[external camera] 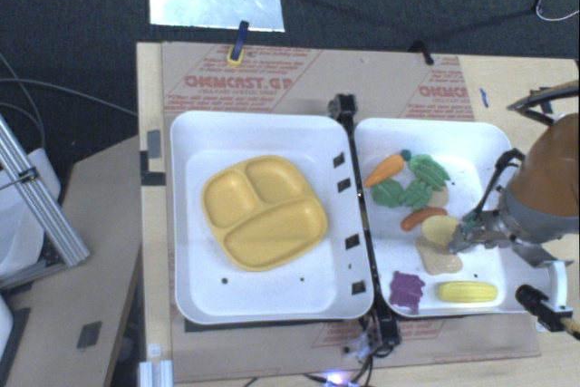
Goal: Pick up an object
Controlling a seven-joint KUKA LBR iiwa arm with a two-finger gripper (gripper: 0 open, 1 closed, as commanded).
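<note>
Bench [299, 72]: carrying two white bins side by side across the middle of the frame, brown printed sheet showing under them.
Left bin [195, 140]: holding one yellow divided plate [264, 211], three compartments, lying slightly turned.
Right bin [494, 140]: holding the small toy foods, clustered from its centre down to its lower edge.
Arm [548, 186]: reaching in at the right edge of the frame, orange band showing, wrist sitting low over the right bin.
Gripper [459, 240]: hanging at the pale yellow round piece [438, 231], tip just at that piece's right side; whether the claw is parted or closed, I cannot tell (the wrist is masking it).
Step in hand: judging this as the approach or closing stage on the pale yellow round piece; nothing is seen lifted.
Next move: calling for a firm closure on that piece, then a straight lift clear of its neighbours.
Target's look: pale, smooth, rounded, lying flat, touching the beige flat piece [441, 262] below it and the red sausage [422, 217] above.
Neighbours: green leafy pieces [412, 186], carrot [386, 169], corn cob [468, 292], purple piece [407, 288].
</note>
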